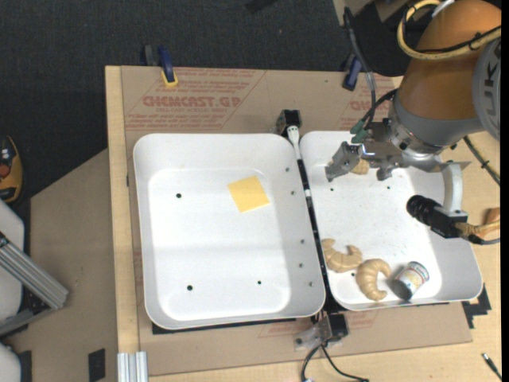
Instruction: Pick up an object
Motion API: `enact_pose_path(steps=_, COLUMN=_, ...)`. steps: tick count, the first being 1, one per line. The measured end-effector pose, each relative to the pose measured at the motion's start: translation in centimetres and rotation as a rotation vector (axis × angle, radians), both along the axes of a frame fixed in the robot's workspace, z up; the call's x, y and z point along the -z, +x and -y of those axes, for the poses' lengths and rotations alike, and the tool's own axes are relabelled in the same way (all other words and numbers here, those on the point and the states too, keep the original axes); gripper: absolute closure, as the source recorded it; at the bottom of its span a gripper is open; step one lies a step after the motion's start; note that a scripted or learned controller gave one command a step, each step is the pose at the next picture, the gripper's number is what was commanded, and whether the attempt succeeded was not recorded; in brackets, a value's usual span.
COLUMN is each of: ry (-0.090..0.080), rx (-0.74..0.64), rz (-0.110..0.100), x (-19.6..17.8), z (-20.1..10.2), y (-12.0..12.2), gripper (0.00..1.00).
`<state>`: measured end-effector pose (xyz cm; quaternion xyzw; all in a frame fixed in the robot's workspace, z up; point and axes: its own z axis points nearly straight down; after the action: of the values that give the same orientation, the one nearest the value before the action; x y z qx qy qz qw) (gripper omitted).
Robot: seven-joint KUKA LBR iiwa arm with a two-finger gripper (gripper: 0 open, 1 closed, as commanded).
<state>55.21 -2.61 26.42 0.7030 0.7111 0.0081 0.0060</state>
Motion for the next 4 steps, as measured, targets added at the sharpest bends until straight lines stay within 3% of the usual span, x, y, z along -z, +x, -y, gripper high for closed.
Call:
enact_pose_path(steps=1, ry=-0.003, rx=0.01, rz=-0.016, x=-0.1, z=0.6, y=-0.3, gripper=1.0)
enact_pose_path(steps=2, ry=-0.002, rx=0.007, rz=-0.002, x=-13.6, z=-1.8, y=-1.0, gripper=1.0)
enact_pose_path(steps=3, ry=-0.001, rx=0.003, rz=-0.031, x=-3.6, z=-10.8, y=-3.7, gripper=1.0)
enact_pose_path(steps=4, ry=0.003, rx=0.003, rz=-0.007, x=-15.3, z=-15.5, y=-6.7, gripper=1.0)
